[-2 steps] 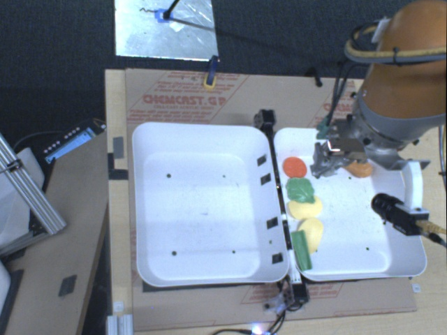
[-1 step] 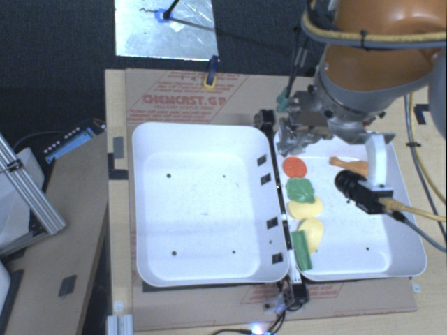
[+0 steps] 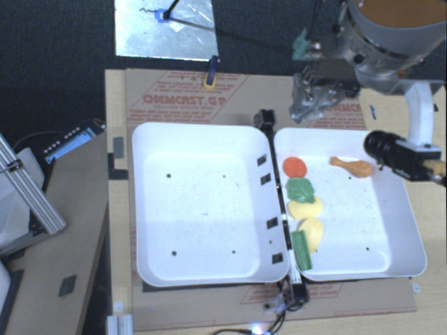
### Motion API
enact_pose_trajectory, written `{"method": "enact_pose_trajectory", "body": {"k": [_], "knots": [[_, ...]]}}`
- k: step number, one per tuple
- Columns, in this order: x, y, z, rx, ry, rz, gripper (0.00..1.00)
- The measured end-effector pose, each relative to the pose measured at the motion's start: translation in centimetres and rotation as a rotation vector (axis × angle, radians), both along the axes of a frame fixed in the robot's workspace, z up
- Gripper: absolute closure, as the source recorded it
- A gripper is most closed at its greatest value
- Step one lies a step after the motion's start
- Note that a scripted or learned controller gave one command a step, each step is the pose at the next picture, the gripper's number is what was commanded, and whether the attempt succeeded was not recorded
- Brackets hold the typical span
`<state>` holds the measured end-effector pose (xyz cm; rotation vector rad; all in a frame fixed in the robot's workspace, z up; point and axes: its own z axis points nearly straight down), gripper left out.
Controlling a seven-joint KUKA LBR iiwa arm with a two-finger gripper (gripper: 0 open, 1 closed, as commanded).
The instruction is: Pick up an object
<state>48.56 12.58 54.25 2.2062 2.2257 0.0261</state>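
Observation:
The right bin (image 3: pixel 391 218) holds several toy foods along its left side. From back to front these are a red round piece (image 3: pixel 295 167), a green leafy piece (image 3: pixel 300 188), two yellow pieces (image 3: pixel 306 208) (image 3: pixel 313 233) and a green stick (image 3: pixel 301 250). A brown drumstick (image 3: pixel 353 166) lies near the bin's back edge. My gripper (image 3: pixel 311 109) hangs above the cardboard just behind the right bin's back rim, apart from every object. Nothing is seen in it.
The left bin (image 3: pixel 202 208) sits beside the right one, joined by a black clip strip (image 3: pixel 278 208). A black cylindrical device (image 3: pixel 394 155) juts over the right bin's back right corner. A silver sheet (image 3: pixel 166 19) and a yellow clip (image 3: pixel 210 79) lie at the back.

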Motion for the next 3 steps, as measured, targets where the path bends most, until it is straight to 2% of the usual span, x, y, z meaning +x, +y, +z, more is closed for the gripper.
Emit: {"method": "enact_pose_trajectory", "body": {"k": [1, 2, 3], "knots": [[5.6, 3.7, -16.7, -0.011, 0.030, -0.005, 1.00], [3.8, 6.9, 0.3, 0.003, -0.003, 0.000, 1.00], [-0.1, 6.8, -0.7, -0.005, 0.017, -0.003, 1.00]]}}
